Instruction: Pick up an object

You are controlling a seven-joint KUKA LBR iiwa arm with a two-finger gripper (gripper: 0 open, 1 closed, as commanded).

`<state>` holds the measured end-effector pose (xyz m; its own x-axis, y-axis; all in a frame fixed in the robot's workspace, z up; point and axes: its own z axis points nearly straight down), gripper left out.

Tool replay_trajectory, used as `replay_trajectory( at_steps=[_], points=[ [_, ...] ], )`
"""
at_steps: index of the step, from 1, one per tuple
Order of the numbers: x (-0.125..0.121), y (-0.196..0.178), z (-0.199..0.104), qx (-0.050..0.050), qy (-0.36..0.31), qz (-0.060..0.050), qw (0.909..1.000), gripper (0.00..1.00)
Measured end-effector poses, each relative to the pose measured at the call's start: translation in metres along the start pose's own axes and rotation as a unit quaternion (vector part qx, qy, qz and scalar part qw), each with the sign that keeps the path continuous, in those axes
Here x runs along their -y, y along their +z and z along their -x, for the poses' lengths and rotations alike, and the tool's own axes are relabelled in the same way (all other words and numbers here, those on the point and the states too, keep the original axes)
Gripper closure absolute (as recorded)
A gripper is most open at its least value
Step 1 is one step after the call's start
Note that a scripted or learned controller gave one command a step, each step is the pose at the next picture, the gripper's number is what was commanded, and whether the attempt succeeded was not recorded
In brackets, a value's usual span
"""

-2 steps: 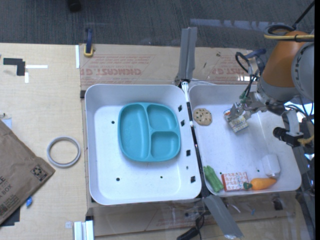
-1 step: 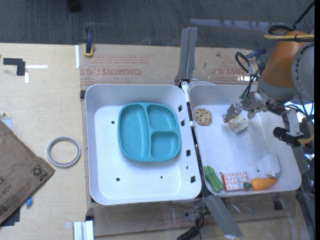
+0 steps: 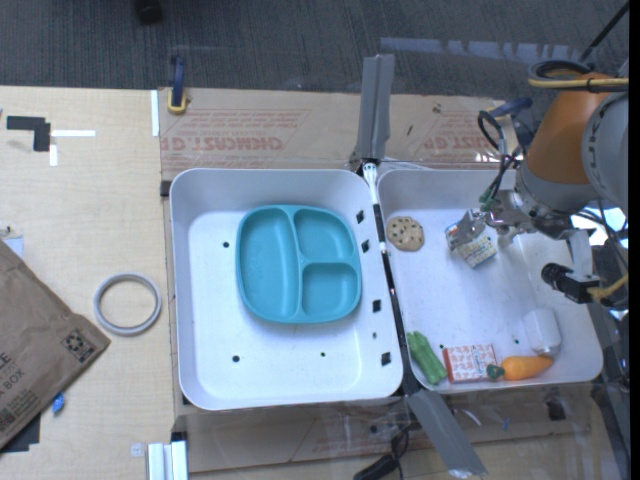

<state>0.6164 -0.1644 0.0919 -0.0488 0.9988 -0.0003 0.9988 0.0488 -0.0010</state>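
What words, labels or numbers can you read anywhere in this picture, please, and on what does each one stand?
"CHEMCAST GP", printed in red and upside down, on the brown paper sheet behind the bins.
"BOX", partly cut off, on the cardboard box at the left edge.
Red and white packet in the right bin: print too small to read.
Crinkled wrapper near the pincer: nothing legible.

Wooden bench (image 3: 80, 198) with 2 white bins (image 3: 200, 368), tape ring (image 3: 127, 302), cardboard box (image 3: 35, 343).

Open floor between cookie (image 3: 405, 232) and carrot (image 3: 525, 367)
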Motion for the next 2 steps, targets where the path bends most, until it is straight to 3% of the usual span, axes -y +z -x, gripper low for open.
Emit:
replay_trajectory(
  at_steps=[1, 2],
  points=[
    [0.000, -0.009, 0.000, 0.000, -0.001, 0.000, 1.0000, 1.00],
    [-0.019, -0.119, -0.061, 0.001, 0.081, 0.000, 0.9968, 1.00]
  ],
)
